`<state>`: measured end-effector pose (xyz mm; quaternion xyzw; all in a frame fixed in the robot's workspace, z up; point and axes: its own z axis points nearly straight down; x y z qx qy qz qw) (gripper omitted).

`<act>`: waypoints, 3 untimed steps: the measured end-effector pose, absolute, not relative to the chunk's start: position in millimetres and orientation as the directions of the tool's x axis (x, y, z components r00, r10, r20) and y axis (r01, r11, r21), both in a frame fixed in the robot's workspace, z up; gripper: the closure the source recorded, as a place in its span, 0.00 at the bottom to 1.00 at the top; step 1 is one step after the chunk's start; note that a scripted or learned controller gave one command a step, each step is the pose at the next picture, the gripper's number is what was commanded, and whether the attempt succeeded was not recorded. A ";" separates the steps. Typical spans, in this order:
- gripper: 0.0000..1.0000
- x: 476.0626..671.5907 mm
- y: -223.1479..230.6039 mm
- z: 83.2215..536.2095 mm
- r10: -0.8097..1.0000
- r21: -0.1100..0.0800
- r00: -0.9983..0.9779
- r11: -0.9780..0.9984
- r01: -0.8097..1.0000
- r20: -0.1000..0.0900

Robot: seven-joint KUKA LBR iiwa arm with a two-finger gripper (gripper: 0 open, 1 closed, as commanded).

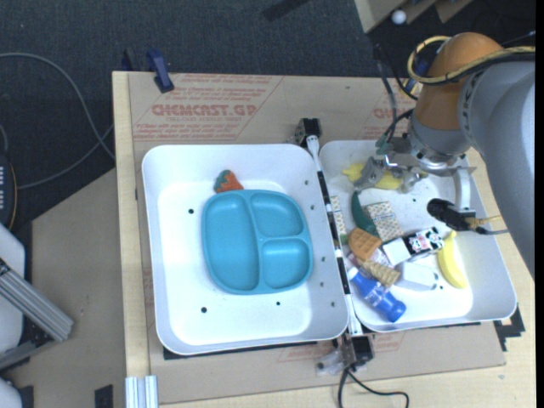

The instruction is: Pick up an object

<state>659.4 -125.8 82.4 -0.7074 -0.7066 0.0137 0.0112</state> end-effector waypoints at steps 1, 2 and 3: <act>0.00 659.7 -176.8 80.3 1.000 -0.031 -0.001 0.001 1.000 0.002; 0.00 575.9 -215.1 84.3 1.000 -0.003 -0.001 0.001 1.000 0.004; 0.00 658.2 -167.3 78.5 1.000 -0.040 -0.004 0.004 0.999 0.005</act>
